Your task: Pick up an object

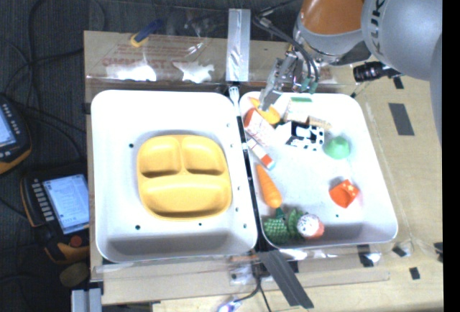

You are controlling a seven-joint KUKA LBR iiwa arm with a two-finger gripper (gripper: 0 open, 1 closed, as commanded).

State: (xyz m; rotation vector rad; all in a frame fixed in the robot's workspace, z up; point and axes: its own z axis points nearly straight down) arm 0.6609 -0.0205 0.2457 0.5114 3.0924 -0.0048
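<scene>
Nearest, the right bin (374,152) holds a green knitted toy (282,225), a carrot (269,188) and an orange block (343,193). At its 11 o'clock corner the gripper (273,103) touches a small yellow object (269,115); its grasp cannot be judged. The left bin (115,124) holds a yellow tray (184,175).

The arm (381,1) is cut off by the top and right edges.
</scene>
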